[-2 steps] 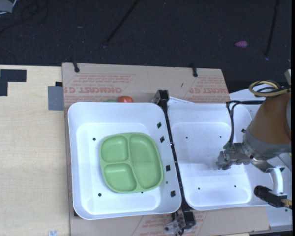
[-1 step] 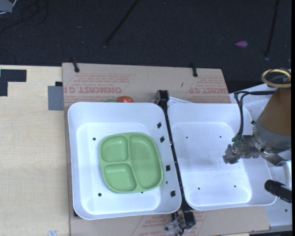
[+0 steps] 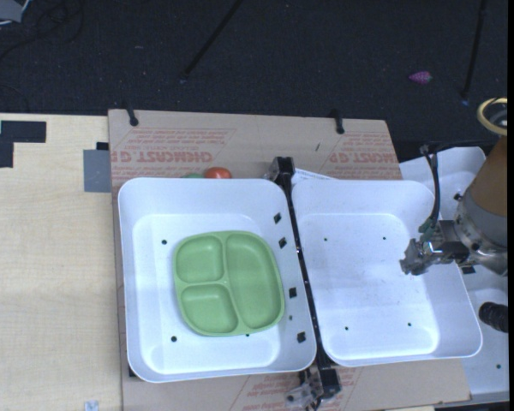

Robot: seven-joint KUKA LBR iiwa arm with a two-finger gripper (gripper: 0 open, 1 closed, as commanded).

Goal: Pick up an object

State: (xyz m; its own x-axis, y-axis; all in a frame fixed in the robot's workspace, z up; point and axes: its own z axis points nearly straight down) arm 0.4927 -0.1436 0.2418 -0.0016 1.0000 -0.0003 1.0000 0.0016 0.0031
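A light green plate with three compartments lies flat in the left bin. My gripper hangs over the right part of the right bin, near its right wall, far from the plate. I see nothing between its fingers. The arm comes in from the right edge behind it.
A small red and green object sits just behind the left bin's far rim on the cardboard sheet. A black divider runs between the two bins. A wooden bench top lies to the left.
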